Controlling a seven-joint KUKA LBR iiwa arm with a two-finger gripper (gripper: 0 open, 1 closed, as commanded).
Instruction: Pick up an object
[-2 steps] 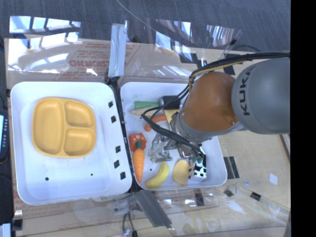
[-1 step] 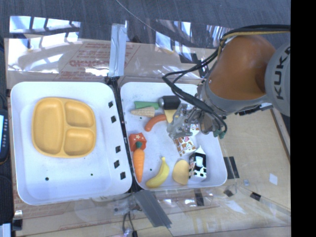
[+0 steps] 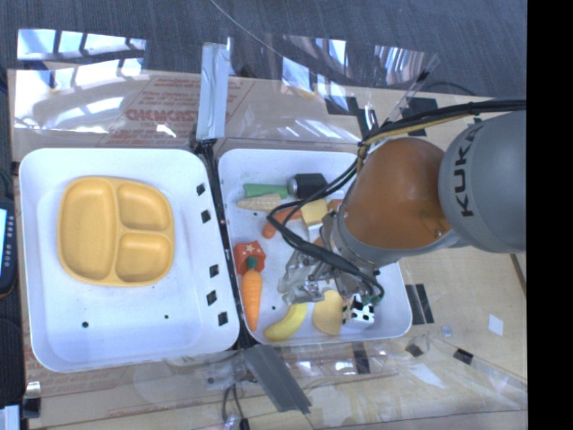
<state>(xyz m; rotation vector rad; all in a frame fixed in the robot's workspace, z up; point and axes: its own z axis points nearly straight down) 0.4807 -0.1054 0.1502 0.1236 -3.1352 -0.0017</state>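
Grey arm with orange band reaching into the right bin, gripper low near its front edge — finger state cannot be told, banana at the front edge, carrot alongside, yellow divided tray in the left bin.

carrot orange, upright | banana yellow, flat | both touching, right bin's near-left corner
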